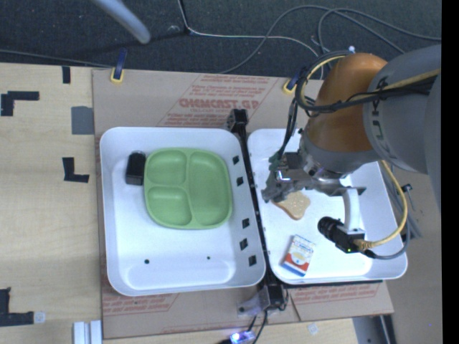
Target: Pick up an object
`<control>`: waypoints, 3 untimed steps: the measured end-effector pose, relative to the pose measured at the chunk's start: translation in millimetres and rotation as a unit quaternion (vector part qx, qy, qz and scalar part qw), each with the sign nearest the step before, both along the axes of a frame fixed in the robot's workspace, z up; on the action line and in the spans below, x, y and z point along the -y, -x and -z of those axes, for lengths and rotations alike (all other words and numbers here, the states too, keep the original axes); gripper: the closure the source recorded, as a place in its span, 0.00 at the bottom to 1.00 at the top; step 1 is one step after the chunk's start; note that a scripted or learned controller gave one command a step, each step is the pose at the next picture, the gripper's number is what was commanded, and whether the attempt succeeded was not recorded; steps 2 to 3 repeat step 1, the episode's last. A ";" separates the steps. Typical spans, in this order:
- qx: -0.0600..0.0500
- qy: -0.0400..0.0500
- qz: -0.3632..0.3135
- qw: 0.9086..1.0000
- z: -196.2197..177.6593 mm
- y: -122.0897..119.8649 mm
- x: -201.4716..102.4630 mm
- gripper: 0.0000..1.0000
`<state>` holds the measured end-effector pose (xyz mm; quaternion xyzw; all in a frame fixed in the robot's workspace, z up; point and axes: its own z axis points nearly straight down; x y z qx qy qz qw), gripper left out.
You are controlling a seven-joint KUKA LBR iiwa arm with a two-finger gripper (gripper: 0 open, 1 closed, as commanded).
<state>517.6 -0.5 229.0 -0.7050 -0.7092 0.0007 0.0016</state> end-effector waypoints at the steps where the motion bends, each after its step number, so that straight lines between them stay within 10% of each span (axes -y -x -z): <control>1: 0.000 0.000 -0.001 1.000 5.9 -5.3 -63.0 1.00; 3: 0.000 0.000 -0.001 1.000 5.9 -5.3 -63.0 1.00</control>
